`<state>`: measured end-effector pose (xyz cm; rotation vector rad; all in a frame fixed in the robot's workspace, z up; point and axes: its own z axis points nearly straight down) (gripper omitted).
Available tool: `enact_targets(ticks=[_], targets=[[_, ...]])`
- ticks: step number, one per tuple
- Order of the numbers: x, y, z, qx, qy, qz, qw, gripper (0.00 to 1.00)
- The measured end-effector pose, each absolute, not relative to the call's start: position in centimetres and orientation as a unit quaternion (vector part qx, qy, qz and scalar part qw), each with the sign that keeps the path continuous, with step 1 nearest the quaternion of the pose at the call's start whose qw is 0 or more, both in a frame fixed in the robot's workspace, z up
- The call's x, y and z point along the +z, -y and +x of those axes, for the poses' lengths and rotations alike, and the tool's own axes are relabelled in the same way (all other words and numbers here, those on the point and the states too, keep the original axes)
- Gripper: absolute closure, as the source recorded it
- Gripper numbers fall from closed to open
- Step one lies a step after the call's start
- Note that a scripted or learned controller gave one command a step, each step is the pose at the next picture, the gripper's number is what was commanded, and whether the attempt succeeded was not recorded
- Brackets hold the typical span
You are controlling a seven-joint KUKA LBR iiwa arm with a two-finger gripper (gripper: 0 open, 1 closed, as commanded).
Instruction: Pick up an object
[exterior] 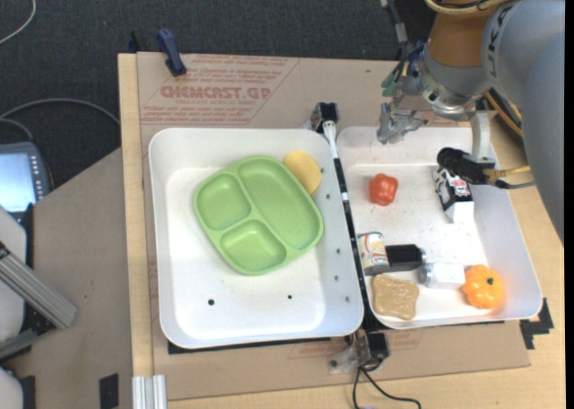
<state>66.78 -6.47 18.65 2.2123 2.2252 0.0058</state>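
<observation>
My gripper (pixel 393 132) hangs over the far left corner of the right bin (pixel 511 228), with nothing seen in it. A red pepper (pixel 384 188) lies a short way in front of it on the bin floor. Along the near side of that bin lie a small labelled can (pixel 371 249), a black block (pixel 404 256), a pale clear piece (pixel 439 272), an orange pumpkin-shaped toy (pixel 484 286) and a tan slice of bread (pixel 395 297).
The left bin (pixel 170 246) holds a green divided plate (pixel 258 214) with a yellow rounded object (pixel 304 170) at its far right edge. A ridge (pixel 345 219) separates the two bins. Brown cardboard (pixel 215 84) lies behind them.
</observation>
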Motion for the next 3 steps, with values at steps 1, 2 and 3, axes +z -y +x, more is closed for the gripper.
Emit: enact_targets(ticks=[1,2,3], targets=[[19.6,6.9,66.8,0.0016,-0.708,0.706,0.003,1.0],[20.6,6.8,66.8,0.0021,-0.708,0.706,0.005,1.0],[18.4,-3.3,66.6,-0.0004,-0.709,0.705,-0.002,1.0]])
